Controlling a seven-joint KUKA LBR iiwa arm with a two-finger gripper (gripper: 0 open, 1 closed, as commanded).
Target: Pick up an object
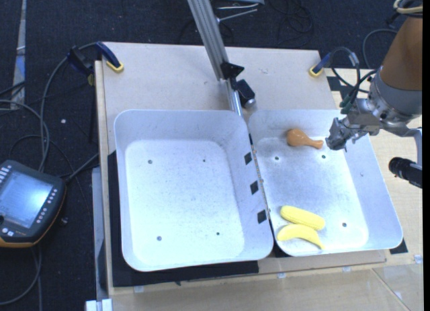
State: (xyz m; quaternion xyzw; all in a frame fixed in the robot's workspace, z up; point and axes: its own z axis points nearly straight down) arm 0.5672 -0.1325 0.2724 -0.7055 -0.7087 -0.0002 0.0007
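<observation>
Fingers (334, 143), dark and indistinct, beside drumstick (302, 139).

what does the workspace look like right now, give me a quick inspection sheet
surface: wooden bench bearing left bin and right bin
job's things: orange drumstick toy at far end of right bin; two yellow bananas at its near edge
clutter: nothing seen
grippers: gripper low over right bin, just right of the drumstick toy
cables: black cables on floor at left
surroundings: handheld pendant on floor; metal camera mast; yellow clamps
</observation>
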